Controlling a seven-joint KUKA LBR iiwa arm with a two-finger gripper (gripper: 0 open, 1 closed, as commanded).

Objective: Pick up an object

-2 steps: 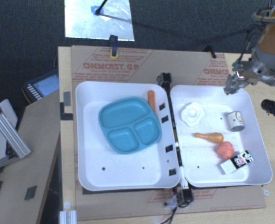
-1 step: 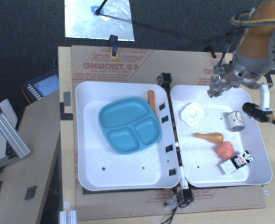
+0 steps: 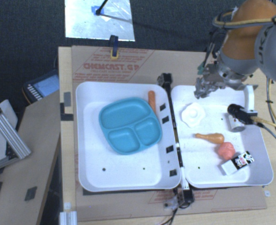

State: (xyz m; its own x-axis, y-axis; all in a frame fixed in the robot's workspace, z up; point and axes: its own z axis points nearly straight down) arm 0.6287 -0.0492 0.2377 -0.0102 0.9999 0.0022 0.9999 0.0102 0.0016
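My gripper (image 3: pixel 201 93) hangs over the back left corner of the right bin (image 3: pixel 264 172), just above and behind a white fried-egg toy (image 3: pixel 192 115). Nothing shows in its grasp. Further forward in that bin lie a tan drumstick-shaped piece (image 3: pixel 211 137), a pink lump (image 3: pixel 226 150) and a small white carton with black patches (image 3: pixel 238 162). In the left bin (image 3: pixel 88 172), a blue divided plate (image 3: pixel 130 124) rests with an orange stick-like piece (image 3: pixel 152 100) beside its back right edge.
A black divider strip (image 3: pixel 171 125) runs between the two bins. A silvery sheet (image 3: pixel 99 13) lies behind the bench, with a yellow-and-blue clip (image 3: pixel 114 47) at the cardboard's back edge. Grey rails (image 3: pixel 4 128) stand at far left.
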